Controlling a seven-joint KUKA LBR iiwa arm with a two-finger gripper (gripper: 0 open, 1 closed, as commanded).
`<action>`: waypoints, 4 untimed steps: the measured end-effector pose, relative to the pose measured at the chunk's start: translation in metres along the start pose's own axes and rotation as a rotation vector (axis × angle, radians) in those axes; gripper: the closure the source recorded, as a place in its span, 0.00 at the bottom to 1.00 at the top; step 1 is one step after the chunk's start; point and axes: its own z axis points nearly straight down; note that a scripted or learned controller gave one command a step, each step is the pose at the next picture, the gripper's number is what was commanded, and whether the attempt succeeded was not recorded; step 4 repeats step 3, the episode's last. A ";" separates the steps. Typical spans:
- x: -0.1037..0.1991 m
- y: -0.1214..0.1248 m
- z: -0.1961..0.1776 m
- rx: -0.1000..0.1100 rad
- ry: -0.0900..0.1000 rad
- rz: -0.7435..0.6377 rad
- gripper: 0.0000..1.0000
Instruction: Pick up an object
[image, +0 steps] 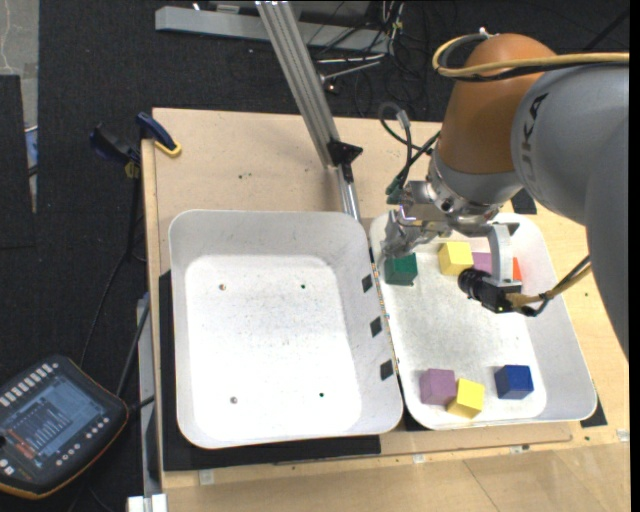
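The gripper (402, 243) is hanging over the green block (401, 269) in the right bin (560, 330) (near its upper-left corner); its finger state cannot be told.

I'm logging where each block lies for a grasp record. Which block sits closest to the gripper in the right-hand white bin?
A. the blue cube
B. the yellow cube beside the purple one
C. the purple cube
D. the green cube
D: the small green cube lies right under the gripper at the far left end of the right white bin, while the other three sit at the bin's near end.
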 end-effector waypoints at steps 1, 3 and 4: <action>0.057 0.004 0.015 0.000 0.000 0.001 1.00; 0.084 -0.009 0.016 0.000 -0.002 0.006 1.00; 0.084 -0.009 0.016 0.000 -0.002 0.006 1.00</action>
